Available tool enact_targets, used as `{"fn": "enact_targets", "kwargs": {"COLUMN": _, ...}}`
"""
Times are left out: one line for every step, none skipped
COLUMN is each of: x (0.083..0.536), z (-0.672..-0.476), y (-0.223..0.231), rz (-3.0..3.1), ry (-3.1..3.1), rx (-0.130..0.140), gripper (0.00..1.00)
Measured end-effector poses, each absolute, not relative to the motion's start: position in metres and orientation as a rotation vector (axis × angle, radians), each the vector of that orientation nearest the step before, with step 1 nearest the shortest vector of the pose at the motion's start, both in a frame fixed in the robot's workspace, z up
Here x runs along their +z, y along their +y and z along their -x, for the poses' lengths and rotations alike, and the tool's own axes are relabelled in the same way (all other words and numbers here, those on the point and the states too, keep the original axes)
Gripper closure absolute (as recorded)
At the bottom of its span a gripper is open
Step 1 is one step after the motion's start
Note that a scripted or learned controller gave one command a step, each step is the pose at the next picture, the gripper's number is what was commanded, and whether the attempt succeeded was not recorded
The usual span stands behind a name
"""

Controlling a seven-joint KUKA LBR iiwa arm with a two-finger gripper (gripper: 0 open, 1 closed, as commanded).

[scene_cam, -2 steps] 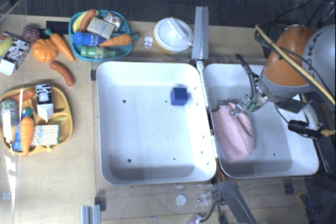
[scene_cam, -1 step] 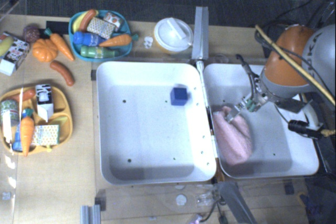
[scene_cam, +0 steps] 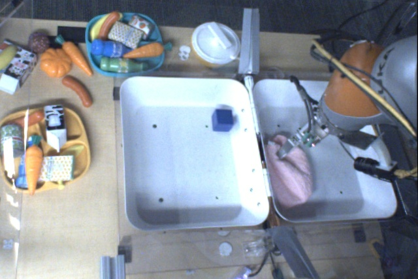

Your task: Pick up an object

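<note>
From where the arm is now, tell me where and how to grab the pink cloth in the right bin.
Grip the upper end of the pink cloth, where the gripper already hangs, coming straight down from above. The cloth lies as a soft, rounded heap running lengthwise beside the left wall of the right bin, so pinching across its narrow width probably gathers the most fabric. A raised fold is likely the surest hold.

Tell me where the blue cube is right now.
The blue cube sits in the left bin, toward its upper right in the camera view, near the divider to the right bin, where the gripper is at a pink cloth.
</note>
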State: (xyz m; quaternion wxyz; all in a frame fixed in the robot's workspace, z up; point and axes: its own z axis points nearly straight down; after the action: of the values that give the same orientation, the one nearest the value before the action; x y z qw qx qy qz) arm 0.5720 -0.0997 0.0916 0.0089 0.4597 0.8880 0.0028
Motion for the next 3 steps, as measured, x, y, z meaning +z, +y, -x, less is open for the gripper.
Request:
{"fn": "enact_targets", "kwargs": {"x": 0.104, "z": -0.574, "y": -0.098, "rz": -1.435, "ry": 2.771, "rx": 0.016, "gripper": 1.0}}
{"fn": "enact_targets", "kwargs": {"x": 0.186, "z": -0.652, "y": -0.015, "rz": -2.054, "ry": 2.372, "rx": 0.003, "gripper": 1.0}}
{"fn": "enact_targets", "kwargs": {"x": 0.25, "z": -0.67, "y": -0.052, "rz": -1.496, "ry": 2.755, "rx": 0.003, "gripper": 1.0}}
